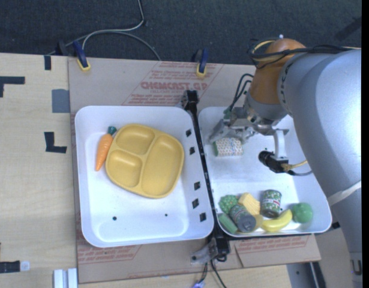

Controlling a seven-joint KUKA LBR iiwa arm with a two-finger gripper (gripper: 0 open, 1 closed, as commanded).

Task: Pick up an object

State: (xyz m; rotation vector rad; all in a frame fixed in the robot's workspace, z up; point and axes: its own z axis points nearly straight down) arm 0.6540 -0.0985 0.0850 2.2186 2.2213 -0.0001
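I see the arm (319,101) reaching in from the right over the right bin (292,182); its orange band (269,77) sits above the wrist, and the gripper (232,134) hangs low over the bin's upper left part. A small pale packet (228,147) with green and pink speckles lies on the bin floor just under and touching the tips of the jaws; one finger comes down at its left edge, the other at its upper right; whether the jaws are released or clenched on it I cannot tell, since the wrist hides much of them.

Along the bin's lower edge I count a cluster well apart from the jaws: a broccoli (228,203), a yellow block (250,203), a dark can (243,218) lying tilted, a green-labelled can (271,203) upright, a banana (276,221), a green ball (302,212), and a green pod (227,222) at the far left; several of them touch.

The left bin (94,209) holds a yellow tray (144,159) with three compartments; a carrot (103,149) lies just beside its left rim. Both bins rest on cardboard (166,86) on the counter (28,161).
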